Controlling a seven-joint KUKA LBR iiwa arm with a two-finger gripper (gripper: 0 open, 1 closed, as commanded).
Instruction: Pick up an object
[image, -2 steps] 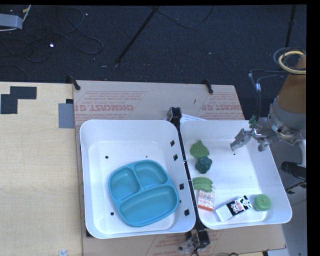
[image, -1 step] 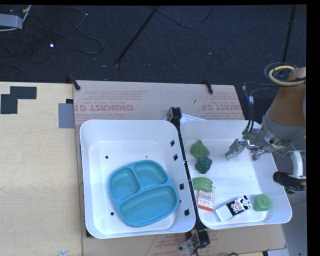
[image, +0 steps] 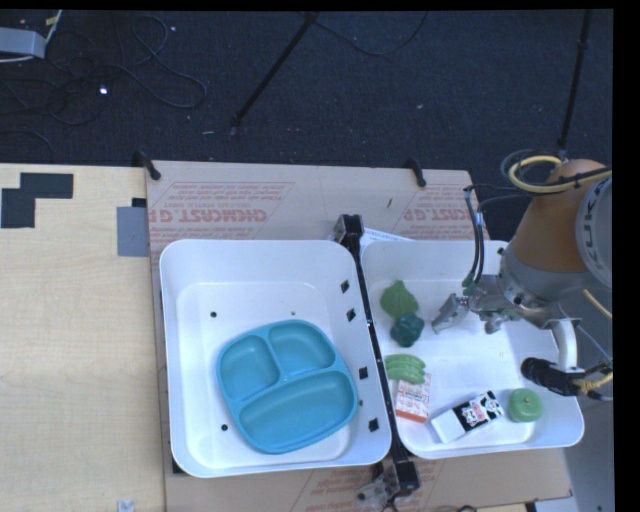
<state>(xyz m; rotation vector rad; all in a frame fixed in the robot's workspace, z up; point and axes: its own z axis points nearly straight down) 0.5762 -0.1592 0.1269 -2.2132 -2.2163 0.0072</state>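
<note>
Camera view: gripper (image: 452, 312), jaw state unclear, hovers mid right bin (image: 560, 432), near the green toys (image: 402, 310), apparently positioned to grab.

Robotics lab — cables (image: 120, 60) on dark floor, cardboard-lined bench (image: 260, 200)

My gripper (image: 447, 315) hangs over the right bin (image: 560, 435), its tip just right of a dark teal piece (image: 407, 329) and a light green one (image: 399, 298). Nearer lie a green pod (image: 405, 366), an orange-and-white packet (image: 411, 398), a cow-print carton (image: 468, 415) and a green round (image: 524, 405). A blue divided plate (image: 288, 385) rests in the left bin (image: 190, 300).
</note>
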